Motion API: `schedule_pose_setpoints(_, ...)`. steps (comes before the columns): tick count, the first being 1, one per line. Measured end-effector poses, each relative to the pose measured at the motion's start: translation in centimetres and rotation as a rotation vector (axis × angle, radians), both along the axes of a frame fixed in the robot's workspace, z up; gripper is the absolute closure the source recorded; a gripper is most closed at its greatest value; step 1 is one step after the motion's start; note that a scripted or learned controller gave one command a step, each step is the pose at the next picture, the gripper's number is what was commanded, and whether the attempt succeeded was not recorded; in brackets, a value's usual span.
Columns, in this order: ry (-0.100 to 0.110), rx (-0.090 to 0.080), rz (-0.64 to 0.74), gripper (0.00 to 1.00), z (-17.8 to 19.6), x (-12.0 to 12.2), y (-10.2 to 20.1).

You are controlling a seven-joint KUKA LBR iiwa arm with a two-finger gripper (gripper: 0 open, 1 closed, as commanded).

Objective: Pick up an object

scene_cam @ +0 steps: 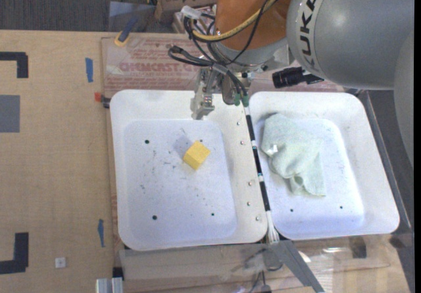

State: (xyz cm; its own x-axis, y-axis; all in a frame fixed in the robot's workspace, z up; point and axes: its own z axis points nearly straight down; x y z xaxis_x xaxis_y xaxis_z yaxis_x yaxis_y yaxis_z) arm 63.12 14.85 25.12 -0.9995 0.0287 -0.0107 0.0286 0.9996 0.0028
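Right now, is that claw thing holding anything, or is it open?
Gripper: open, holding nothing, hanging over the far edge of the left bin. The yellow block lies loose below it in that bin.

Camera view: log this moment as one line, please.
phase: approach | claw: over far edge of left bin, nothing seen held | yellow block: loose in left bin | pale green cloth: crumpled in right bin

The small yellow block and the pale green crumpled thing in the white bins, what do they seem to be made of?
The small yellow block in the left white bin looks like foam or sponge: matte, soft edges, no shine; painted wood is possible. The pale green crumpled cloth in the right white bin looks like terry fabric: fuzzy nap, limp folds. Both bins look like smooth moulded plastic.
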Motion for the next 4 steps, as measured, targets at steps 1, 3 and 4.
schedule_pose_setpoints(1, 0.000, 0.000, 0.164, 1.00, -3.3, 2.7, 5.9)
schedule_pose_setpoints(3, 0.005, -0.003, 0.552, 1.00, -2.1, -0.9, 7.6)
schedule_pose_setpoints(4, -0.001, -0.001, 0.385, 1.00, -5.9, 3.6, 7.6)
